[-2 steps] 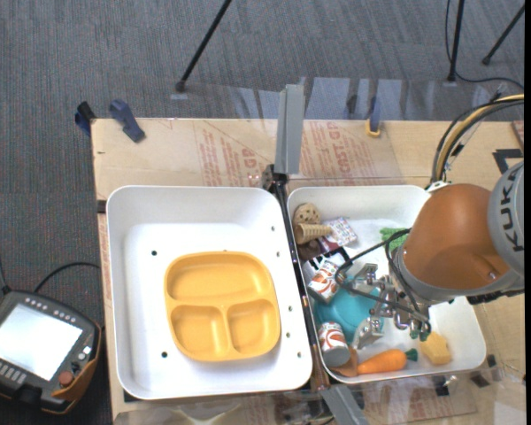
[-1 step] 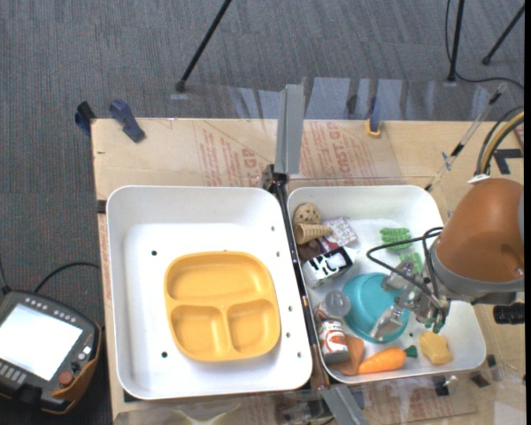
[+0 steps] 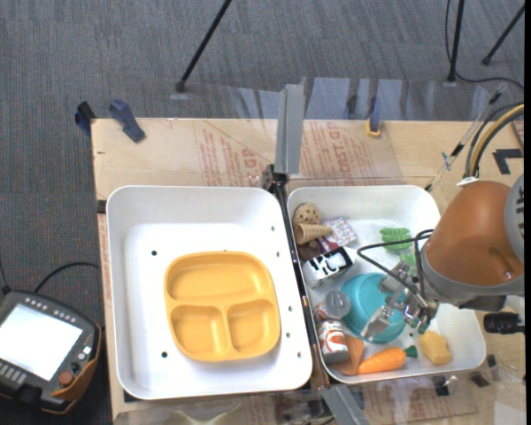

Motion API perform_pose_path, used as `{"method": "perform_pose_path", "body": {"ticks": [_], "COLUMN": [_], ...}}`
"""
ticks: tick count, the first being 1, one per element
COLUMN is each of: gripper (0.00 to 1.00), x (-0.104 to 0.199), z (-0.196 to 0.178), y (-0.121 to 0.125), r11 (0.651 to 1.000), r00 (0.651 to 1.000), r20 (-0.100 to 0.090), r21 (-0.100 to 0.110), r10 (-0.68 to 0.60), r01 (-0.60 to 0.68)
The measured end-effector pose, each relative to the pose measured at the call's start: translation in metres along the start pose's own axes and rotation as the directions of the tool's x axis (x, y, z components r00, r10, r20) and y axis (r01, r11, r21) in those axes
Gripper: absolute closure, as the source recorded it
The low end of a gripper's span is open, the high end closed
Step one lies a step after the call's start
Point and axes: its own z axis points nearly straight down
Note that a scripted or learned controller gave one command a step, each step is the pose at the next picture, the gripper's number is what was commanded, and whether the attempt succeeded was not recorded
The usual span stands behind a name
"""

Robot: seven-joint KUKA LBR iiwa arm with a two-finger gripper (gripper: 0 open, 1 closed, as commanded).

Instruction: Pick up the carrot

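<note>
The carrot (image 3: 383,360), orange with a small green top at its right end, lies along the front wall of the right bin (image 3: 425,200). My gripper (image 3: 404,312) hangs just above and behind it, over the right rim of a teal bowl (image 3: 369,299). Nothing shows between gripper and carrot; a short gap separates them. The arm's orange band (image 3: 472,233) covers the bin's right side.
In the right bin, a yellow chunk (image 3: 436,347) sits right of the carrot, and an orange wedge (image 3: 354,352) and a small can (image 3: 333,338) sit left. A cone toy (image 3: 311,229), a dark packet (image 3: 329,262) and a green piece (image 3: 395,236) lie further back. The left bin (image 3: 142,215) holds a yellow divided plate (image 3: 221,305).
</note>
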Motion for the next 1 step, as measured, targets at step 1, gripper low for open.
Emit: {"method": "perform_pose_path", "body": {"ticks": [1], "gripper": [0.0], "x": [0.0037], "z": [-0.0005], "y": [0.0067], "r11": [0.851], "r00": [0.851], "r20": [0.001], "r21": [-0.003], "r10": [-0.524], "r01": [0.524]}}
